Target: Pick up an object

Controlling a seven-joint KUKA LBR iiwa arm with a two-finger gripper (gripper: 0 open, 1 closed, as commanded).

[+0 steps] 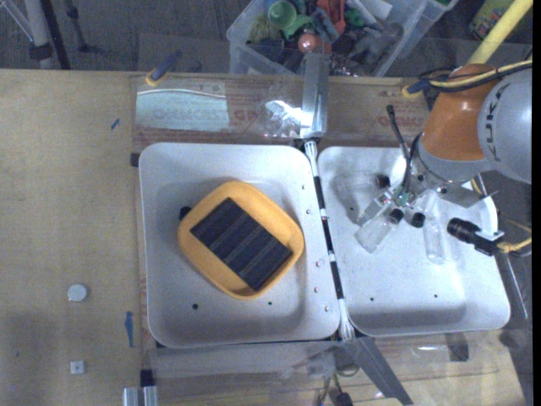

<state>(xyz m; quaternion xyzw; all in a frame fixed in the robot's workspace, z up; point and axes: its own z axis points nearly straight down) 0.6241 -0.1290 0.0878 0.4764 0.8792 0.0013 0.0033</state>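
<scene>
The big yellow plastic block with the dark ribbed top (241,239) sits in my left white bin (161,311). My see-through two-finger gripper (404,227) hangs wide open over the right white bin (423,311), holding nothing. It could close on air there.

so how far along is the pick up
Nothing looks picked up yet. The claw is low in the right bin; whether it holds anything cannot be told. The yellow and black object lies in the left bin. Grasping and lifting remain.
</scene>
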